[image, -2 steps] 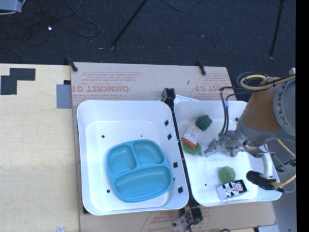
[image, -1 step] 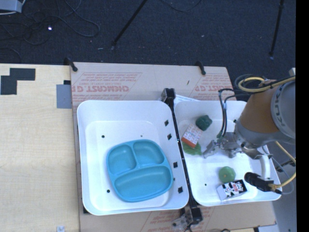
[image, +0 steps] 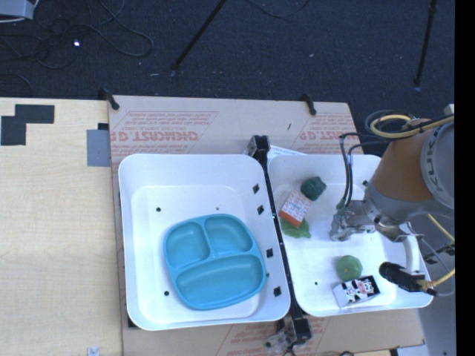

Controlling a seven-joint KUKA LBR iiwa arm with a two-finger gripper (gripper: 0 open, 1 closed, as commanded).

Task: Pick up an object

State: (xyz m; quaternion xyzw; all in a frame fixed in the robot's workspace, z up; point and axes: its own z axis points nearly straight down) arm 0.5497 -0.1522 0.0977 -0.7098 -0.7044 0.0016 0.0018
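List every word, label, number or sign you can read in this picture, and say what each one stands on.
Red print on the cardboard sheet under the bins: upside down and blurred, not surely readable.
Small orange-and-white box in the right bin: print too small to read.
Black-and-white patterned card: a pattern, no readable words.

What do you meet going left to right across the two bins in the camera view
Blue tray → small carton → dark green toy → green ball → gripper, too close to the ball in left-right terms to rank firmly.
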